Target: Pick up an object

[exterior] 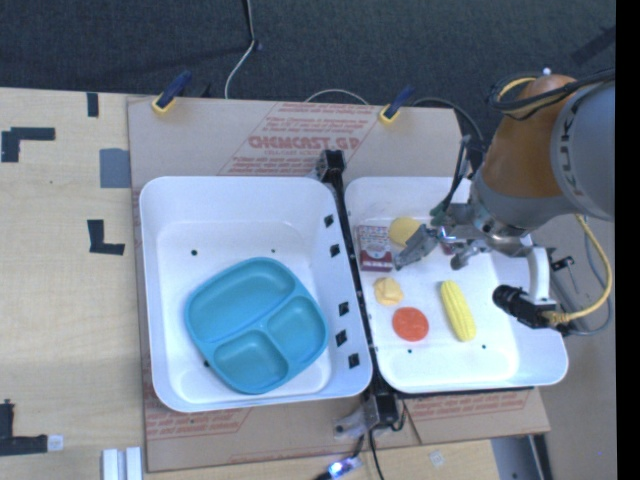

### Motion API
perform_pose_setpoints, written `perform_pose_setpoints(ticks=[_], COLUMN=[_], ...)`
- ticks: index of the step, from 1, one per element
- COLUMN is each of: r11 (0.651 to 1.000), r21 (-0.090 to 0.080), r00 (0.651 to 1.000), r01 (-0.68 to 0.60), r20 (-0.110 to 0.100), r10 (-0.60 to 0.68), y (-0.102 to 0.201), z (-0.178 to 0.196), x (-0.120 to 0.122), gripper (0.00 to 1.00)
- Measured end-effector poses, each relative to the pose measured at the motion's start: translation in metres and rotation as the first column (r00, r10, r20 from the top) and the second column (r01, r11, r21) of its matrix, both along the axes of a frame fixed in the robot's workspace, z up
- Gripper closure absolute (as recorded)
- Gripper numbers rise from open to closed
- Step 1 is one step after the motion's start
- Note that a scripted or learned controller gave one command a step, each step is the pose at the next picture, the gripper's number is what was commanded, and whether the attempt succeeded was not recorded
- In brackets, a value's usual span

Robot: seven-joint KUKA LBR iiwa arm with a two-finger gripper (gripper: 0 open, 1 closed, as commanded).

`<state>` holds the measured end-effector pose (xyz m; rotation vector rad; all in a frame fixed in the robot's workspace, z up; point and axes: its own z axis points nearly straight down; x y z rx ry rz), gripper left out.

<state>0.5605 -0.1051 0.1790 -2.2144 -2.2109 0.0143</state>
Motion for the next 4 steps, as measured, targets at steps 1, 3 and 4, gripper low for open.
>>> perform_pose_setpoints(ticks=[1,3,4], r11=[1.0,1.0,1.0], r21=[-0.002,-0.004,-0.003], r00=[1.0,1.0,1.0], r01=[-0.003,-0.003,-0.004], r20=[0.013,0.014,0.015], r10=[0.003,0.003,0.004], y=[0.0,0.0,0.001], z=[0.007,-0.097,-0.083], x=[0.003,-0.009,-0.008], gripper=[0.0,0.0,1.0])
